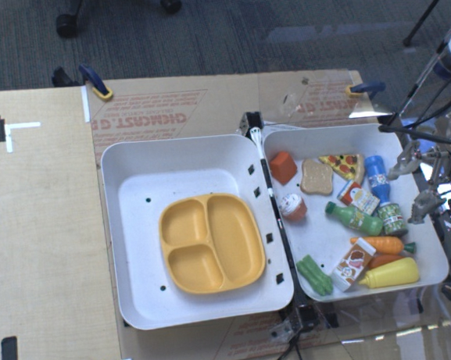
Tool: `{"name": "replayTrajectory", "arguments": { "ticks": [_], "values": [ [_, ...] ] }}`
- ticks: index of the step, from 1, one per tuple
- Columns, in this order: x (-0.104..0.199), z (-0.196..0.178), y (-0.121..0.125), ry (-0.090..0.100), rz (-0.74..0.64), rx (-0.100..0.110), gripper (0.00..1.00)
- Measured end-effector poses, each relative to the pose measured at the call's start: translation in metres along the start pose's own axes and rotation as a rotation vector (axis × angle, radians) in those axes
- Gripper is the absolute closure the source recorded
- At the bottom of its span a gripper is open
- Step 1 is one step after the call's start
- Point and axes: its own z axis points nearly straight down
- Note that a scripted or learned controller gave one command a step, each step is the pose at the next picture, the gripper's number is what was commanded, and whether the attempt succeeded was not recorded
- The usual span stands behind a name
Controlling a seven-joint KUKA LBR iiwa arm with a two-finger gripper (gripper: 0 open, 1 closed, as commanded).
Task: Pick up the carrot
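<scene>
Hovering: gripper (414,186) sits at the right bin's right edge, metal fingers spread apart, nothing between them.
Carrot: carrot (382,244) orange, tapered, smooth, green top end at right; lies flat in lower right of the right bin, well apart from the gripper.
Carrot neighbours: touching juice carton (354,263) on its left; orange-red sausage shape (383,261) just below; yellow mustard bottle (391,274) glossy, along the bin's front wall.
Right bin: right bin (281,143) shallow white plastic, rounded corners.
Other items: green bottle (356,218) tilted; blue bottle (377,176); pizza slice (342,165) triangular; bread slice (316,177) tan, squarish; red block (283,167); green pickle-like piece (314,275).
Left bin: left bin (127,223) same white plastic; holds yellow tray (212,242), matte, rounded square, three compartments.
Counter: counter (42,230) pale wood grain; brown cardboard sheet (173,113) under both bins, clamped at the top.
</scene>
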Motion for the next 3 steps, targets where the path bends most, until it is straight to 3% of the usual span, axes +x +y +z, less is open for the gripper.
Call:
{"name": "replayTrajectory", "arguments": {
  "ticks": [1,2,3],
  "values": [
    [0.027,0.122,-0.009,-0.015,-0.013,0.003,0.0],
    [0.008,0.136,-0.002,-0.003,0.383,-0.012,0.0],
    [0.036,0.061,0.036,0.0,0.558,0.0,0.0]
  ]
}}
